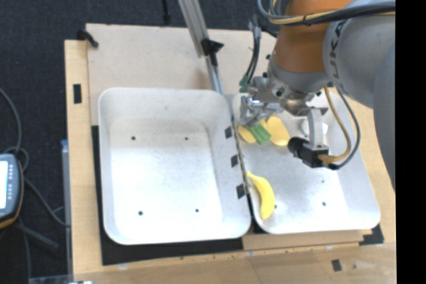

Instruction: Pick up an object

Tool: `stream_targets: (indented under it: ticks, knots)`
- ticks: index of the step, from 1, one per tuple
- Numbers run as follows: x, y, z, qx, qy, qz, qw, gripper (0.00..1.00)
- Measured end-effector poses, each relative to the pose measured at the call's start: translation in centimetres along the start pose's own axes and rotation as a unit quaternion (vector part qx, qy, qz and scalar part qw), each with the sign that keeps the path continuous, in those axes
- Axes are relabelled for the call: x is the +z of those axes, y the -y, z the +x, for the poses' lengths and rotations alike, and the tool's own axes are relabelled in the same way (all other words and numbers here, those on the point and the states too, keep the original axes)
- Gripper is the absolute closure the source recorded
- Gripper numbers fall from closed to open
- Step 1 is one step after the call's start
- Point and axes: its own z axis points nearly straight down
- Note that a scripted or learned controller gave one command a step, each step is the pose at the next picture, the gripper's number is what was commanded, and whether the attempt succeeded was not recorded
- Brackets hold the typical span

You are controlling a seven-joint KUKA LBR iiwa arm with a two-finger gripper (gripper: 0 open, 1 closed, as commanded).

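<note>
One fixed camera looks down at a slant from above the bench [80, 143]; both bins [166, 163] in frame.

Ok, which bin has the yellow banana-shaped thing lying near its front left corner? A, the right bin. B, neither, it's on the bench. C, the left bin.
A: the yellow banana-shaped thing lies inside the right bin, close to the wall it shares with the left bin.

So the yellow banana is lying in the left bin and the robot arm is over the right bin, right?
Not quite. The camera view shows the yellow banana lying in the right bin, near its left wall, not in the left bin. The robot arm is over the right bin, as you said.
</note>
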Motion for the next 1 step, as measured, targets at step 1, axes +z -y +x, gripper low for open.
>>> stream_targets:
  ticks: [1]
  knots:
    - [1.43, -0.15, 5.45, 0.000, 0.000, 0.002, 1.0000, 1.00]
